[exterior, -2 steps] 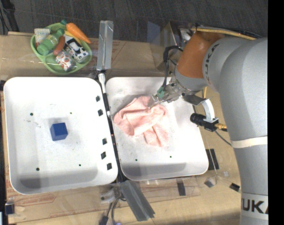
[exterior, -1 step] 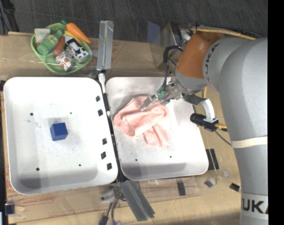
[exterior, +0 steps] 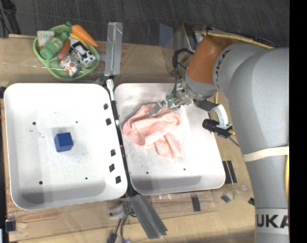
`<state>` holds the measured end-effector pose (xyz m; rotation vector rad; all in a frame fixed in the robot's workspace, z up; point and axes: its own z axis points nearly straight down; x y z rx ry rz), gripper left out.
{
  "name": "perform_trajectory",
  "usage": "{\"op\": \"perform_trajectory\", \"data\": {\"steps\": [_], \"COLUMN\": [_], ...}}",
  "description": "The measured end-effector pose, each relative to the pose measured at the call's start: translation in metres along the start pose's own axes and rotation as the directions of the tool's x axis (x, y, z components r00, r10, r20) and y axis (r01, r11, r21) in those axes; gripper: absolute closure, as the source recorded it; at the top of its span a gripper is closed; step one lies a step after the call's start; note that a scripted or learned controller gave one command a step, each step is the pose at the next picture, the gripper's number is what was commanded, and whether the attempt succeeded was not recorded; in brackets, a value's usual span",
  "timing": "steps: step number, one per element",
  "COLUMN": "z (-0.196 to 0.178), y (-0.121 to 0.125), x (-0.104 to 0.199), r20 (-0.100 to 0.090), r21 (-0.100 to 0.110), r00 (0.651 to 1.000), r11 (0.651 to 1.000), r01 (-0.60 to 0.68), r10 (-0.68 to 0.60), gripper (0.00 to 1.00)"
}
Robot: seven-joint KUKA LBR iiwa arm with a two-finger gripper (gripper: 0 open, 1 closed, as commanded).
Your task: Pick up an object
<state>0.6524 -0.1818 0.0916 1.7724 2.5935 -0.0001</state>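
We read "UKA" on the arm's base. Our gripper touches the pink cloth's upper edge; grip state unclear. The blue cube sits alone, open room around.

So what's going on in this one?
A grey KUKA arm reaches in from the right, with its hand down at the upper edge of a pink cloth that lies crumpled in the right bin. Whether it has gripped the cloth isn't clear. A blue cube sits in the left bin, and a green bowl of toy food stands behind that bin.
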Motion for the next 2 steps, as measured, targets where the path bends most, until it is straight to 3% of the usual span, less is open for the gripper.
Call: {"op": "perform_trajectory", "data": {"steps": [1, 2], "z": [-0.009, -0.108], "y": [0.002, 0.018], "x": [0.001, 0.053], "r20": [0.000, -0.002], "r21": [0.000, 0.005], "r00": [1.000, 0.997], "r11": [1.000, 0.997], "r01": [0.006, -0.071], "r10": [-0.006, 0.071], "gripper": [1.00, 1.00]}}
